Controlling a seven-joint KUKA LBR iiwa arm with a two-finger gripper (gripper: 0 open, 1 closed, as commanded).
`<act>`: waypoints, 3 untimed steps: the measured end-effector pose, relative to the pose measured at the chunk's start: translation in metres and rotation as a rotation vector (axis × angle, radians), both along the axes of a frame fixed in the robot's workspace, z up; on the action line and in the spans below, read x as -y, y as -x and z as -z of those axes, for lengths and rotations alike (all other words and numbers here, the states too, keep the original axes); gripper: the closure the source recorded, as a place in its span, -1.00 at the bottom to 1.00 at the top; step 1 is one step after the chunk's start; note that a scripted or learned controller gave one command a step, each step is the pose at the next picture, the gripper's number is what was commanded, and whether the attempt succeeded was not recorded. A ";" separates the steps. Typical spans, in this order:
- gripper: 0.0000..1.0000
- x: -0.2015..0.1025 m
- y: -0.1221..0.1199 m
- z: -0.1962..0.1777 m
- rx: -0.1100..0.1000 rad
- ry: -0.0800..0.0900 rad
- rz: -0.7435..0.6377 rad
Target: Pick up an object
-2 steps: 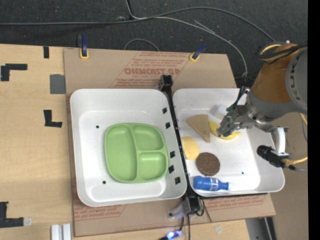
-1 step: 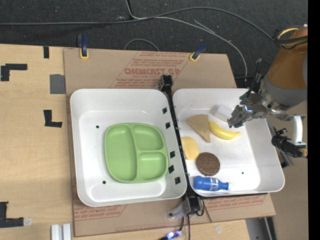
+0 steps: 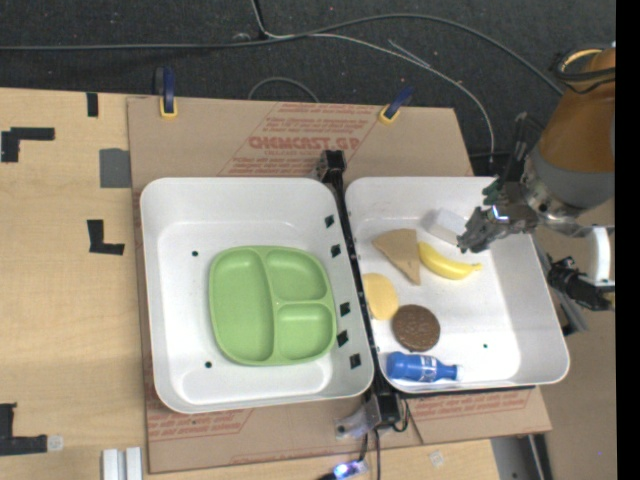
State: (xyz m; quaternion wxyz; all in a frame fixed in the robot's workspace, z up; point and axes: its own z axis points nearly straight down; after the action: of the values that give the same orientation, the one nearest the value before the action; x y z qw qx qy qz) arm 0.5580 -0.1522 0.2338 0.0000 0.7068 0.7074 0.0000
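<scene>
A wooden bench (image 3: 60,298) carries two shallow white bins. The left bin (image 3: 170,218) holds a green sectioned plastic tray (image 3: 270,303). In the right bin (image 3: 520,328), a curved yellow banana (image 3: 447,264) lies near the far edge, with the gripper (image 3: 478,232) just above its right end.

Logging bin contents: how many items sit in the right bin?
6: tan wedge, banana, white block by the gripper, yellow disc, brown cookie, blue bottle. Gripper may hide more.
</scene>
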 end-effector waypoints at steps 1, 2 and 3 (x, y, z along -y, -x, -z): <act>1.00 -0.048 0.010 0.011 -0.003 -0.001 -0.004; 1.00 -0.098 0.018 0.021 -0.003 -0.001 -0.004; 1.00 -0.147 0.031 0.016 -0.003 -0.001 -0.005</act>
State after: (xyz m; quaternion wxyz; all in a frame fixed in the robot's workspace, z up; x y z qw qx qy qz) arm 0.5267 -0.0055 0.2173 -0.0016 0.7050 0.7092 -0.0006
